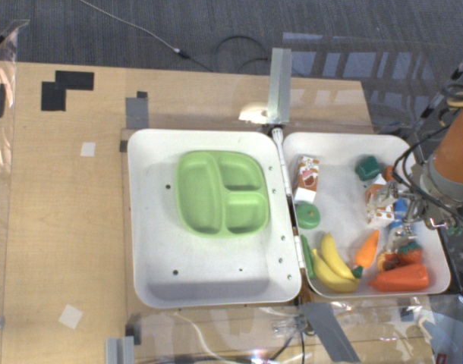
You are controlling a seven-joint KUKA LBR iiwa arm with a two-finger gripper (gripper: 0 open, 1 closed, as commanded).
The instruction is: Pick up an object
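Observation:
My gripper [404,230] hangs low over the right side of the right bin [334,203], under the grey and orange arm [450,165] that reaches in from the right. Just below it lie small red and orange toy foods [402,260] and a long orange-red piece [400,278]. A white and orange packet [379,203] lies just to its left. Also in this bin are an orange carrot [366,249], yellow bananas [332,262], a round green lid-like piece [308,217], a small brown and white carton [307,177] and a dark green object [366,167].
The left bin [155,279] bears a light green divided plate [222,192]. A metal post [279,86] stands behind the wall between the two bins. Cables hang around the arm at the right edge.

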